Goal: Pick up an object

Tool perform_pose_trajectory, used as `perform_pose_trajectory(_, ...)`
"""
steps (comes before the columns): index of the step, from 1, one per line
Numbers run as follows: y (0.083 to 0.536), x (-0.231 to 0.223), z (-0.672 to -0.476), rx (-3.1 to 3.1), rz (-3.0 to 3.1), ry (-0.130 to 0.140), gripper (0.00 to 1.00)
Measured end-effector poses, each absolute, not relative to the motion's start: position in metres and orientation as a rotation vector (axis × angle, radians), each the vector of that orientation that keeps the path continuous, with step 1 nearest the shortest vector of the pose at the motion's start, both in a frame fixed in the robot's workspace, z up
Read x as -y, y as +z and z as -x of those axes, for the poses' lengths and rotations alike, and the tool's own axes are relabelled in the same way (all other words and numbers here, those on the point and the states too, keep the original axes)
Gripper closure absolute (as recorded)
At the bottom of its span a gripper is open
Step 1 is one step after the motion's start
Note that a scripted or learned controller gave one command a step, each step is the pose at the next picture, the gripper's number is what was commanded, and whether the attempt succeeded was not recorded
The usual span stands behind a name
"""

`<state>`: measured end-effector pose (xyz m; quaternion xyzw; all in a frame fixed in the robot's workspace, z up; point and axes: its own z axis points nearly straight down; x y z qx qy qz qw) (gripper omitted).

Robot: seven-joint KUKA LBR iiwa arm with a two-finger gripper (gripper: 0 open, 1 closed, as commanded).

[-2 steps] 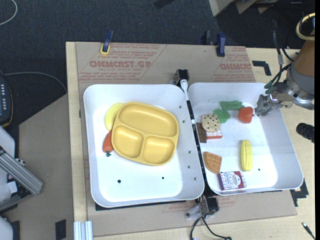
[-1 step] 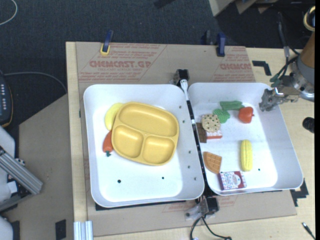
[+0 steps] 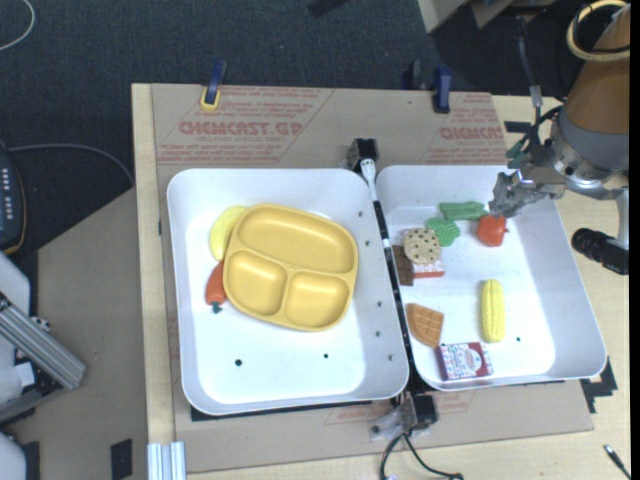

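Observation:
My gripper (image 3: 503, 199) hangs over the far part of the right bin (image 3: 560, 268), just above a small red tomato-like piece (image 3: 491, 231). Next to it lie a green flat piece (image 3: 462, 210) and a green leafy piece (image 3: 443, 232). Further left sit a chocolate-chip cookie (image 3: 422, 245) and a brown-and-red slab (image 3: 408, 267). A yellow corn cob (image 3: 492, 309), an orange waffle (image 3: 426, 323) and a red-and-white packet (image 3: 463, 360) lie nearer the front. Nothing shows between the fingers.
The left bin (image 3: 195, 348) holds a yellow divided plate (image 3: 289, 266), with a yellow piece (image 3: 224, 230) and a red-orange pepper (image 3: 216, 286) at its left edge. Clamps (image 3: 211, 93) (image 3: 441, 88) stand at the board's far edge.

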<state>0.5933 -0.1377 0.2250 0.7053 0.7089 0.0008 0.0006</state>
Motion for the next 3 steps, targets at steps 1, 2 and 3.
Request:
perform_pose_trajectory(1, 0.232, 0.077, -0.607, -2.227, -2.213, 0.005, 1.0)
perform_pose_trajectory(2, 0.226, 0.063, -0.614, -2.222, -2.217, 0.002, 1.0)
perform_pose_trajectory(3, 0.232, 0.067, -0.615, -2.22, -2.219, 0.003, 1.0)
